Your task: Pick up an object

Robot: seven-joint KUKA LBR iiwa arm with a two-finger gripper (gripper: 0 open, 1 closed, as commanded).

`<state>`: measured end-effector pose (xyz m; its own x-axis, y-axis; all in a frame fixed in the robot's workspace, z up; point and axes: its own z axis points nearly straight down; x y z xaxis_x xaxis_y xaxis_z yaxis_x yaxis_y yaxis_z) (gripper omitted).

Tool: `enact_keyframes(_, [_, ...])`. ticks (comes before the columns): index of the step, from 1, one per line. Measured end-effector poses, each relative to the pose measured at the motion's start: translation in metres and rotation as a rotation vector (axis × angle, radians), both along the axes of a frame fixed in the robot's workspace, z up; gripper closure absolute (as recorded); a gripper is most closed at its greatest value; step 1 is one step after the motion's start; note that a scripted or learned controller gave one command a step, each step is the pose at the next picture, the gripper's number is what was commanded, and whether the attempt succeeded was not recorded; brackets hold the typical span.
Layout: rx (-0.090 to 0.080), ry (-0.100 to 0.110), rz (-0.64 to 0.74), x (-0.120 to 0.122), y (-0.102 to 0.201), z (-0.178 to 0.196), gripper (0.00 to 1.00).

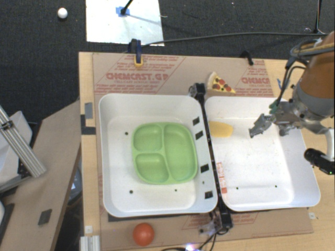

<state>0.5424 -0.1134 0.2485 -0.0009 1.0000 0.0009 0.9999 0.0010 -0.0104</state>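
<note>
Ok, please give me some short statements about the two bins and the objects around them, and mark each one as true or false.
1. The green divided plate lies in the left bin. True.
2. The yellow block lies in the left bin. False: it lies in the right bin, near its left wall.
3. The gripper holds the yellow block. False: it is above the right bin, apart from the block, with nothing between its fingers.
4. The pizza slice toy lies outside both bins, on the board behind them. True.
5. The orange ball sits on the green plate. False: it sits on the bench in front of the left bin.
</note>
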Motion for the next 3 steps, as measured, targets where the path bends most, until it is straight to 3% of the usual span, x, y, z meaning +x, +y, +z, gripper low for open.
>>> enact_keyframes(1, [-0.001,-0.012,0.002,0.002,0.000,0.006,0.00])
enact_keyframes(3, [0.000,-0.007,0.001,0.012,0.004,-0.105,0.00])
